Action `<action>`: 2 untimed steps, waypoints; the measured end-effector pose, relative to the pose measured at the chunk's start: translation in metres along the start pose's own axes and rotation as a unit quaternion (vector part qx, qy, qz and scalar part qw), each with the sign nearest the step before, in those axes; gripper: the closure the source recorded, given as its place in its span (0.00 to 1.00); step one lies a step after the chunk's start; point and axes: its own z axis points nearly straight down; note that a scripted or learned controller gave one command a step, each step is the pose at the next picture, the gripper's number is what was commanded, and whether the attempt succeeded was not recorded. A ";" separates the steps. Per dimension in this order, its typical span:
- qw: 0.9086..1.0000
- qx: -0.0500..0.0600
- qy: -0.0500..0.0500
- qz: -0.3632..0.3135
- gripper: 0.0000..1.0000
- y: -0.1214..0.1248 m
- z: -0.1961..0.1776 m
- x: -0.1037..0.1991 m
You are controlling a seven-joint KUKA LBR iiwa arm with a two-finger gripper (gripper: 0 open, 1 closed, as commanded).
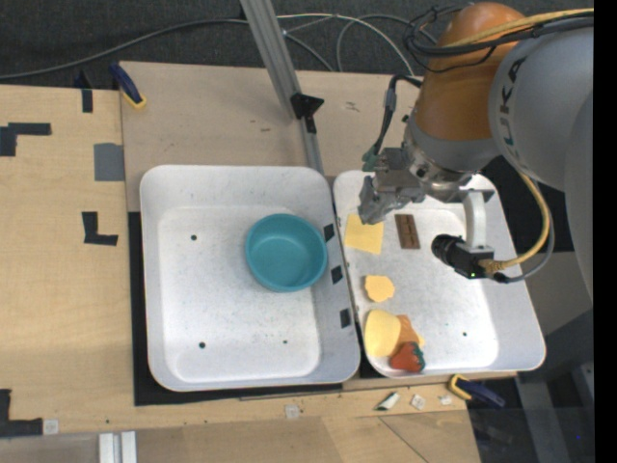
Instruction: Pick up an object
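My gripper (372,210) hangs over the far left part of the right bin (501,326), its tips just above a flat yellow square piece (364,235). A small brown block (406,231) lies to the right of that piece. Nearer the front lie a small yellow chip (378,287) and a yellow round piece (382,332) with an orange and red strawberry-like toy (409,356) against it. A teal bowl (284,251) sits in the left bin (193,336).
The two bins stand side by side on the wooden bench, joined by black clips (339,274). A grey metal pole (278,56) rises behind the left bin. Cables run along the back. Small scraps (403,400) lie on the bench in front of the right bin.
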 end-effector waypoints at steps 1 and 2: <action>1.000 0.001 0.000 0.001 1.00 0.013 0.021 0.044; 1.000 0.000 0.000 0.000 1.00 0.033 0.041 0.095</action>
